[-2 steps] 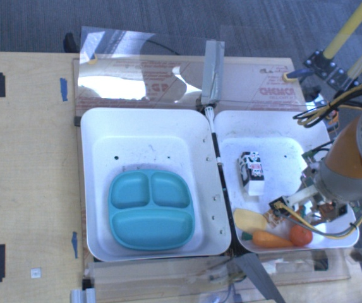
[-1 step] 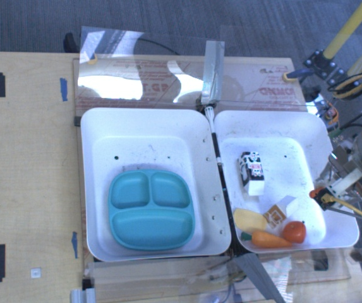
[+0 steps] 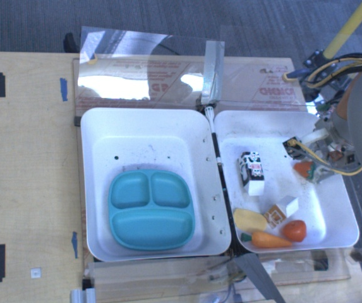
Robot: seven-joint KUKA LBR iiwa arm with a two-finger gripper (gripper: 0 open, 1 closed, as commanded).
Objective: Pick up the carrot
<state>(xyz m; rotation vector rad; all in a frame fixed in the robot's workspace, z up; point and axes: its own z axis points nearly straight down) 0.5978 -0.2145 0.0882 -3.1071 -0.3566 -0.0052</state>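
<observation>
carrot (image 3: 271, 238) lies flat along the near wall of the right bin (image 3: 342, 223), long axis roughly parallel to that wall, in the near-left corner region. a red tomato (image 3: 294, 230) touches or nearly touches its right end; a yellow banana-like piece (image 3: 249, 219) sits just beside its left end; a small carton (image 3: 280, 211), white and brown, rests just behind it. a black-and-white milk carton (image 3: 252, 171) lies further back, apart from this cluster.

end effector (image 3: 308, 166) sits at the right side of the same bin, well apart from the carrot, amid cables. something orange-red shows at its tip; too blurred to say whether that is a held object or part of the tooling. opening of the end effector: cannot tell.

left bin (image 3: 98, 131) holds a teal divided plate (image 3: 151, 208); not relevant to the grasp.

risks, as judged from this layout:
- crowding: a descent onto the carrot likely contacts tomato or small carton, causing a wrong-object grasp or pushing the carrot away.
- wall proximity: the near wall may block one side of the end effector, so closure could slip off the tapered body.
- if something is already at the tip, it would obstruct any new grasp.
</observation>
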